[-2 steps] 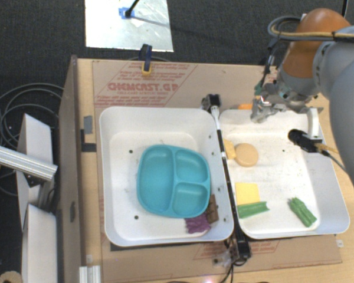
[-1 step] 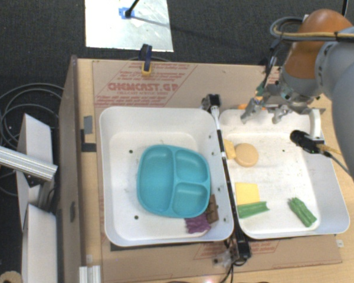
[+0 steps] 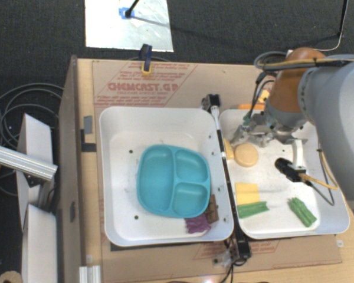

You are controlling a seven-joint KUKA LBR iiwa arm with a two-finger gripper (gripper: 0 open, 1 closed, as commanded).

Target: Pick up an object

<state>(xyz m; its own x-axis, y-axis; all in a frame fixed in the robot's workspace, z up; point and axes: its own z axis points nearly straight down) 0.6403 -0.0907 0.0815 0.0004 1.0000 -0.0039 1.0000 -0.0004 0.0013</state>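
The right bin (image 3: 336, 217) holds a round tan disc (image 3: 246, 155) near its left wall. In front of the disc lie a yellow block (image 3: 246, 192) and a green pod (image 3: 252, 209). A second green piece (image 3: 302, 211) rests toward the front right corner. My gripper (image 3: 251, 135) hangs at the end of the grey arm, just behind and slightly above the tan disc, close to it. The wrist hides the back part of this bin. Nothing can be seen held in the gripper.
The left bin (image 3: 115, 158) carries a turquoise divided plate (image 3: 173, 180); a purple piece (image 3: 196, 224) and a brown piece (image 3: 213, 211) lie at its front right corner. A black clip (image 3: 212, 103) sits on the divider between the bins. Cardboard lies under both bins.
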